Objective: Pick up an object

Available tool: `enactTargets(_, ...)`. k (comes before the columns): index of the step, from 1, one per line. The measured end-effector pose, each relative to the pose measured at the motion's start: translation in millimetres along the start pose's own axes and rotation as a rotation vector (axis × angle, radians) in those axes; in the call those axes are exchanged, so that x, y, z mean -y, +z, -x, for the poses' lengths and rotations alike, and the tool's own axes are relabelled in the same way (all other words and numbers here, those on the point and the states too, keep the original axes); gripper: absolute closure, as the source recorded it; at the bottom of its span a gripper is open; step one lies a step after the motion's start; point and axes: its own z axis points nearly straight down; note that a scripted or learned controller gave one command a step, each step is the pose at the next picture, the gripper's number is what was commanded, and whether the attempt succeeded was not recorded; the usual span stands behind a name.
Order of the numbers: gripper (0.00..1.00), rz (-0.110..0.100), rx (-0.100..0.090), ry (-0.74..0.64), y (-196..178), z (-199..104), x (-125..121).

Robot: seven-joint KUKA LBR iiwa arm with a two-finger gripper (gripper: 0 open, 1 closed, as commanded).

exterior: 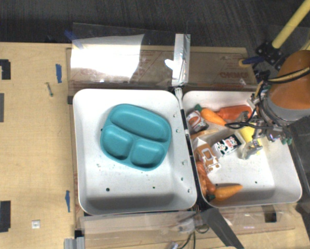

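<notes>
The hand (253, 145) hangs low in the right bin (287, 191), beside a yellow piece (246, 135) and a black-and-white pack (227, 145); whether it is wide or narrow I cannot tell. This looks like the reach before a grasp. Next it needs to settle over one item and close. A teal tray (135, 136) lies in the left bin (92, 185).
</notes>
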Motion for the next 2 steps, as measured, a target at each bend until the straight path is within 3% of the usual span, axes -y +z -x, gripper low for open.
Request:
enactTargets(1, 1.00, -0.003, 0.012, 0.000, -13.3, 3.6, 0.3)
enactTargets(2, 1.00, 0.000, 0.007, -0.090, -137.9, 80.1, -65.8)
